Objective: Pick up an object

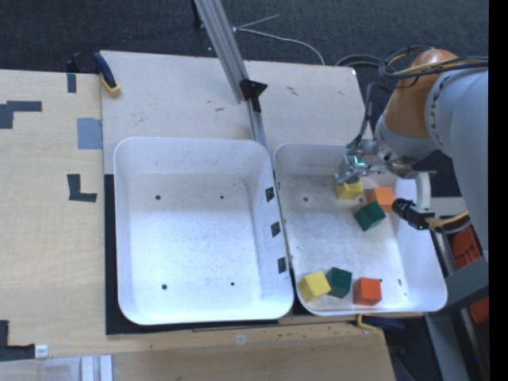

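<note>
In the right bin (317, 236), my gripper (352, 171) hangs low at the far side, right over a yellow block (348, 189). From above I cannot make out how the gripper stands around that block. An orange block (384, 197) and a dark green block (370, 216) lie just to its right. Along the bin's near edge sit another yellow block (315, 284), a green block (340, 282) and an orange-red block (367, 290).
The left bin (194, 228) stands beside the right one, sharing a raised rim in the middle. A slanted metal rail (226, 46) crosses the back of the bench. The grey arm with its orange band (417, 105) comes in from the right.
</note>
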Robot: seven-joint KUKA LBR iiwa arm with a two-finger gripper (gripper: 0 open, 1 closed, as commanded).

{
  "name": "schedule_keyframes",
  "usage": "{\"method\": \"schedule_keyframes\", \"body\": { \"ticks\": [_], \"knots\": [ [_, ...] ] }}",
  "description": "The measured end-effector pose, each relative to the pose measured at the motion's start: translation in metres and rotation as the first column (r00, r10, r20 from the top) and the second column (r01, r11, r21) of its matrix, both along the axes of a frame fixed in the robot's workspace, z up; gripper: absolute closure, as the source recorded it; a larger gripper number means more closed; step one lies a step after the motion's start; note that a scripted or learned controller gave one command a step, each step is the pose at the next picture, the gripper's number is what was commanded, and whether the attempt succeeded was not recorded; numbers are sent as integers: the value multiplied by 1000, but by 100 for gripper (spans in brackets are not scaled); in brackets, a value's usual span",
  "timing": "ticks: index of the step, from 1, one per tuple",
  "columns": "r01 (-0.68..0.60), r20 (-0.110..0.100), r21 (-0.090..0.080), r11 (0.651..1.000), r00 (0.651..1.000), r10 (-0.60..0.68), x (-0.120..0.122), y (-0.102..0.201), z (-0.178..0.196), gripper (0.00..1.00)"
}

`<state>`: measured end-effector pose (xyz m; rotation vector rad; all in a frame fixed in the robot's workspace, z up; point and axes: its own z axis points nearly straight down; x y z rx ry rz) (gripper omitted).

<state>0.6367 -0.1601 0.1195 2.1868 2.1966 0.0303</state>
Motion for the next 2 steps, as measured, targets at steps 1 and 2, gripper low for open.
{"method": "schedule_keyframes", "body": {
  "ticks": [1,2],
  "knots": [
    [2,-17,5,1000,1000,-1,-17,10,-10,0],
    [0,-12,4,1000,1000,0,-16,11,2,100]
  ]
}}
